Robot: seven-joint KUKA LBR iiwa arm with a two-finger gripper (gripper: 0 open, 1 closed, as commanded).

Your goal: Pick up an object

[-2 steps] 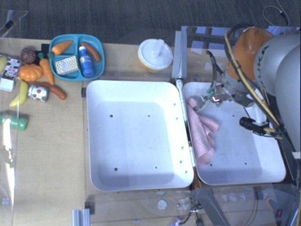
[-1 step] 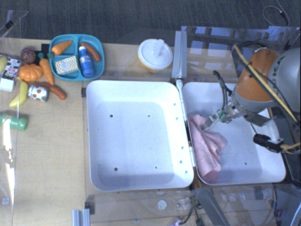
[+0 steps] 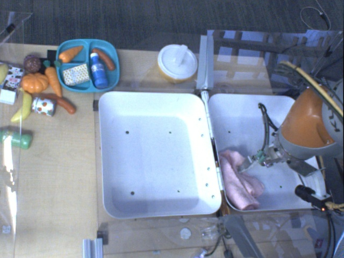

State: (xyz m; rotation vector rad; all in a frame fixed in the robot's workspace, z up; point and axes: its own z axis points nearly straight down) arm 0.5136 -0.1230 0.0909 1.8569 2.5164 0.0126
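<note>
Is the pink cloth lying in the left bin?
No, the pink cloth lies in the right bin, beside the gripper.

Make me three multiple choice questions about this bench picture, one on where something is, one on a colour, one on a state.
1. Where does the pink cloth lie?
A. left bin
B. right bin
C. blue plate

2. What colour is the divided plate at the upper left?
A. blue
B. red
C. black

3. How does the cloth lie?
A. spread flat
B. hung over the bin wall
C. bunched up

Answers: 1 B, it rests against the right bin's left wall. 2 A, its rim is blue. 3 C, it is crumpled in folds.
</note>
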